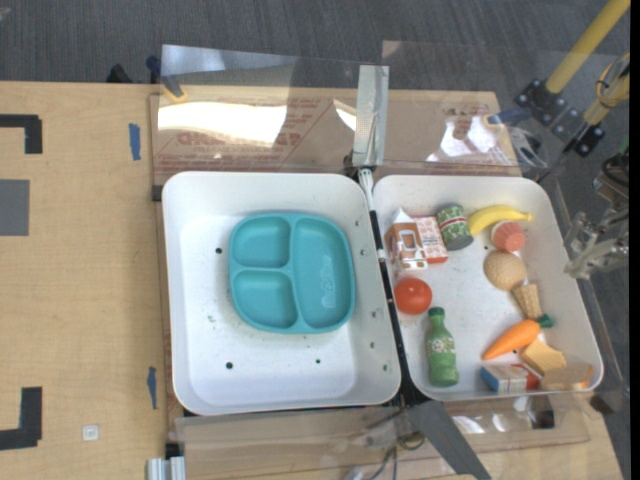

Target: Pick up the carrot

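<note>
1. The carrot (514,337) lies in the right bin (470,286), near its lower right corner, leafy end pointing right.
2. A green bottle (441,346) lies to its left, a wedge of cheese (546,358) just beside it.
3. A teal divided plate (293,272) sits in the left bin (200,298).
4. The gripper's state: cannot tell.

So the desk (70,298) is a light wood-coloured top with a few black tape corner marks along its 9 o'clock edge and small blue tape bits near the bins. Sitting straight on it are two shallow white bins, touching side by side: the left bin (190,368) toward 9 o'clock, the right bin (575,318) toward 3 o'clock. Cardboard sheets (330,128) with printed red lettering lie flat behind them at 12 o'clock, under some glare-y clear plastic.
</note>
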Controlling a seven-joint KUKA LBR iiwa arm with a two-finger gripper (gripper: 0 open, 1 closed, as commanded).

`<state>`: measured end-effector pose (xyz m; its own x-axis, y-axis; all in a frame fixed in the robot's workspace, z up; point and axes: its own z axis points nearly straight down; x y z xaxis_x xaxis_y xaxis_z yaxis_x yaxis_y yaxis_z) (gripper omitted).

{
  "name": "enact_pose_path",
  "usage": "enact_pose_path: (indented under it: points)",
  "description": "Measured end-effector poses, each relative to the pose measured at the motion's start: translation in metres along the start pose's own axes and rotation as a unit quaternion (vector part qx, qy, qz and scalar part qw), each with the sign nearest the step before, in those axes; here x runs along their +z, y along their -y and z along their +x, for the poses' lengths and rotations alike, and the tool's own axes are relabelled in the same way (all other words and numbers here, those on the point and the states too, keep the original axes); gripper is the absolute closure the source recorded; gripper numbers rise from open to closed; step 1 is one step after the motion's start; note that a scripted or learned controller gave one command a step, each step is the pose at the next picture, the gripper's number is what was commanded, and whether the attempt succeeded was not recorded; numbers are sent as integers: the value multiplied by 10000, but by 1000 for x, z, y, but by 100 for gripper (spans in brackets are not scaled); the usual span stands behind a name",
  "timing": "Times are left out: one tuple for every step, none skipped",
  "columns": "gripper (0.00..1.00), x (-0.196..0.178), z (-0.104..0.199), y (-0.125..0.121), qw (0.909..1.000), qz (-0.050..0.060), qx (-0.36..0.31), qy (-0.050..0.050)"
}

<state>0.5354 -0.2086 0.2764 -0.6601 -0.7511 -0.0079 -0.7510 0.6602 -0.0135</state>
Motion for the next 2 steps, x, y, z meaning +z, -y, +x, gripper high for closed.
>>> enact_pose_path:
  points:
    - [100, -7, -1, 0, 10000, -6, 24, 21]
    - [100, 18, -14, -53, 9841, -82, -1777, -15]
